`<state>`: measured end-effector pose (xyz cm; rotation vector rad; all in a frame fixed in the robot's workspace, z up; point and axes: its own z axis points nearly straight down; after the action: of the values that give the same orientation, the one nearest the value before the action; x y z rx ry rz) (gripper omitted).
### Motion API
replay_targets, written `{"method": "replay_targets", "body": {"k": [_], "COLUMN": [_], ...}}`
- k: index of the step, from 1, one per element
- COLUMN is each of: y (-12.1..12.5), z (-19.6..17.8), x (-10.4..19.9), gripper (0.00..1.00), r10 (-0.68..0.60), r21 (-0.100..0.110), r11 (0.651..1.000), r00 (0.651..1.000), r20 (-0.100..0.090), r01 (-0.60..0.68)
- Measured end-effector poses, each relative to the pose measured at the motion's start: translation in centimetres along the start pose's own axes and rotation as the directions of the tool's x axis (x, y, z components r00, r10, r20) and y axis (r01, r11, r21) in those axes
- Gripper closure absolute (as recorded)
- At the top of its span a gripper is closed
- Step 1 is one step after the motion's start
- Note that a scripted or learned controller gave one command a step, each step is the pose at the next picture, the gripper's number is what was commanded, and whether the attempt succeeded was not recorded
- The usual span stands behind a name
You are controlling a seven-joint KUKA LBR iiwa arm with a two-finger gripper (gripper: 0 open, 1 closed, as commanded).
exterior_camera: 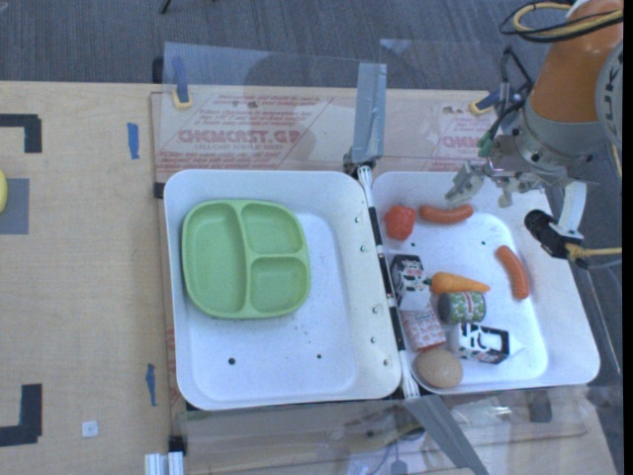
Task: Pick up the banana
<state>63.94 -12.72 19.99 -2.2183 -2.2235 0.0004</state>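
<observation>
Over right bin's (579, 359) far edge: jaws (485, 183) spread apart, holding nothing, just above sausage (446, 213).

The only banana-coloured thing is a small yellow sliver (3, 191) at the view's far left edge. It may be the banana, though too little of it shows to be sure. It is smooth, plain yellow and rounded on its visible side, and the frame border cuts off the rest. It lies on the wooden bench top, well apart from the spread jaws of the gripper (485, 186). It sits far to their left, beyond both bins, at roughly their height in the view.
</observation>
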Motion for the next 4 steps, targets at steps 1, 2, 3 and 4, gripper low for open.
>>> {"method": "replay_targets", "body": {"k": [1,2,3,4], "y": [-3.2,-2.8,-1.8,-8.3], "z": [11.2,11.4,10.9,8.3], "x": [3.5,1.8,-2.1,-3.5], "gripper": [0.00,0.00,0.00,0.00], "r10": [-0.388,-0.477,-0.540,-0.366], "r21": [-0.006,-0.006,-0.005,-0.001], "r11": [0.922,0.879,0.842,0.931], "r00": [0.922,0.879,0.842,0.931], "r20": [0.003,0.005,0.006,0.000], "r01": [0.388,0.477,0.540,0.366]}}
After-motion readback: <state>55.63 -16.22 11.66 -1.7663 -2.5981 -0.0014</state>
